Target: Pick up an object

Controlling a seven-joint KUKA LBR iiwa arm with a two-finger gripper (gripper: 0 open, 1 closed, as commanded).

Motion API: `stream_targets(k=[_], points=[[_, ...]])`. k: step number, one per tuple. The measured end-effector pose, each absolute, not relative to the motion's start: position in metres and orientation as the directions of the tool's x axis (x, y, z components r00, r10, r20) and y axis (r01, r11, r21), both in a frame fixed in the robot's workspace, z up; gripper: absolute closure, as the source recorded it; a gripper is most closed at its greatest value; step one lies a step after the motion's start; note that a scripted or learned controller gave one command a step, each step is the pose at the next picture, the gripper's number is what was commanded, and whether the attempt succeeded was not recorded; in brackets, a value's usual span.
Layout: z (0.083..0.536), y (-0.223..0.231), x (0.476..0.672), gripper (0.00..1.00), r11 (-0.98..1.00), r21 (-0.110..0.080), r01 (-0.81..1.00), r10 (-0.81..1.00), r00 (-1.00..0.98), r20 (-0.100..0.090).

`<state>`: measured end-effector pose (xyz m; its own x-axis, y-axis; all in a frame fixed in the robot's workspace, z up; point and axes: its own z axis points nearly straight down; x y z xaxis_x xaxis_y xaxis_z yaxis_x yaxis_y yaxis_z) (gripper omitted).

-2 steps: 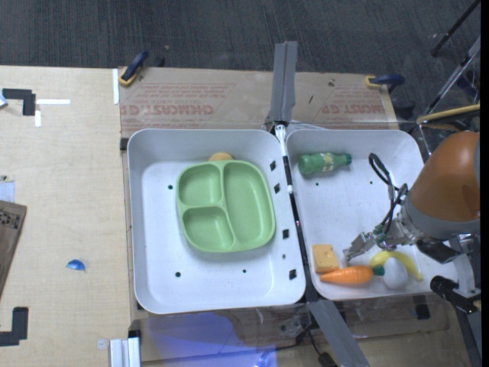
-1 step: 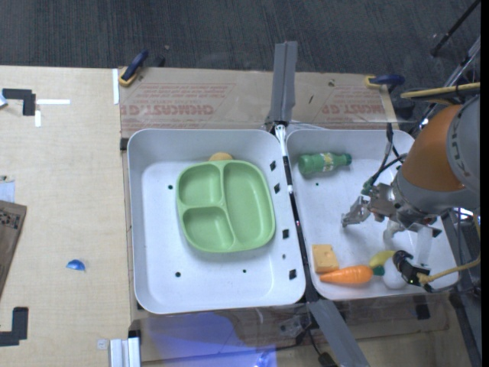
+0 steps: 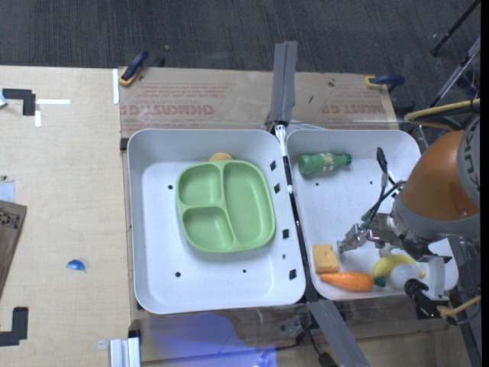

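Observation:
In the right bin (image 3: 348, 205) lie a green bottle (image 3: 324, 162) at the back, a yellow cheese-like block (image 3: 325, 258) near the front left, an orange carrot (image 3: 348, 281) along the front wall and a yellow banana (image 3: 393, 264) at the front right. My gripper (image 3: 354, 240) hangs low over the bin floor, just right of the yellow block and behind the carrot. Nothing shows between its fingers. The arm's orange band (image 3: 437, 182) fills the bin's right side and hides what lies beneath it.
The left bin (image 3: 153, 228) holds a green three-compartment plate (image 3: 226, 205), with a small yellow thing (image 3: 221, 157) peeking from behind its far rim. A metal divider (image 3: 284, 90) stands between the bins at the back. Clamps sit on the cardboard behind.

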<state>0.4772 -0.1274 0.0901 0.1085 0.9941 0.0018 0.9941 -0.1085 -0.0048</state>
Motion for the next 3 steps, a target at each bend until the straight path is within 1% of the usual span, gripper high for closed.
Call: stream_targets(k=[1,2,3], points=[[0.091,-0.101,0.552,0.00,0.001,-0.003,1.000,1.000,-0.001,0.000],[0.090,-0.101,0.552,0.00,0.001,-0.003,1.000,1.000,-0.001,0.000],[0.129,-0.119,0.596,0.00,-0.017,-0.002,1.000,1.000,0.017,-0.001]])
